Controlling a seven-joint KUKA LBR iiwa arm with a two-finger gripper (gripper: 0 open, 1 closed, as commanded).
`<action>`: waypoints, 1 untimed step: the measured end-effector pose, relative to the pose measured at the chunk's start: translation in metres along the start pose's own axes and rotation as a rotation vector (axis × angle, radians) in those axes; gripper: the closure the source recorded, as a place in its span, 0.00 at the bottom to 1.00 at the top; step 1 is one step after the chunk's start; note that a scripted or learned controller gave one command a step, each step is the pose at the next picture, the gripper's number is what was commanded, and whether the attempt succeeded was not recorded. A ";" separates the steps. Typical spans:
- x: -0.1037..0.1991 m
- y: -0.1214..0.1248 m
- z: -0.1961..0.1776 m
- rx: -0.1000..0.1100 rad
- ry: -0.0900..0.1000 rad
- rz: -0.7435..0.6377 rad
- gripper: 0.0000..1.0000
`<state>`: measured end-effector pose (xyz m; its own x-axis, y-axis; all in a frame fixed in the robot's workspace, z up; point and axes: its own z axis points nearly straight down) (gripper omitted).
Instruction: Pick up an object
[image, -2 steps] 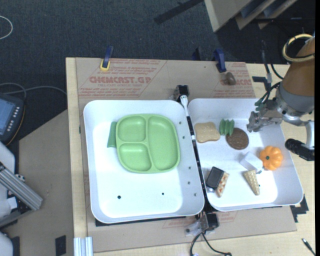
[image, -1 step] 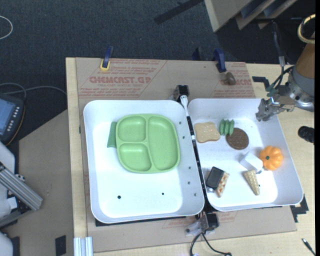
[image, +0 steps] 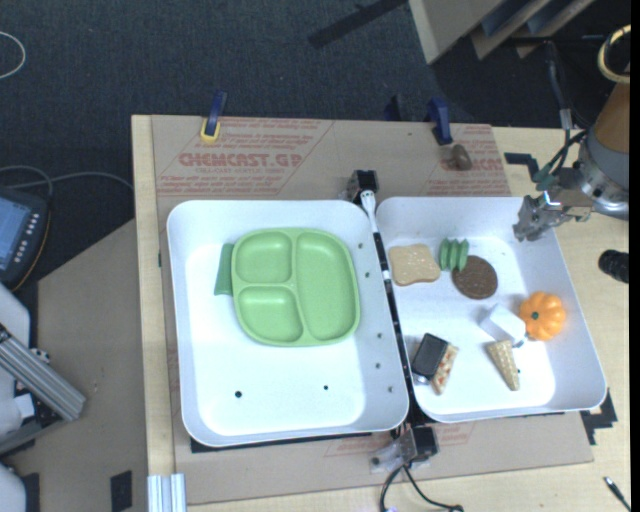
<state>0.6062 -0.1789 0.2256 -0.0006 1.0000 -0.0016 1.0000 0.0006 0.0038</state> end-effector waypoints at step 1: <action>0.055 0.009 -0.008 0.000 0.002 -0.005 1.00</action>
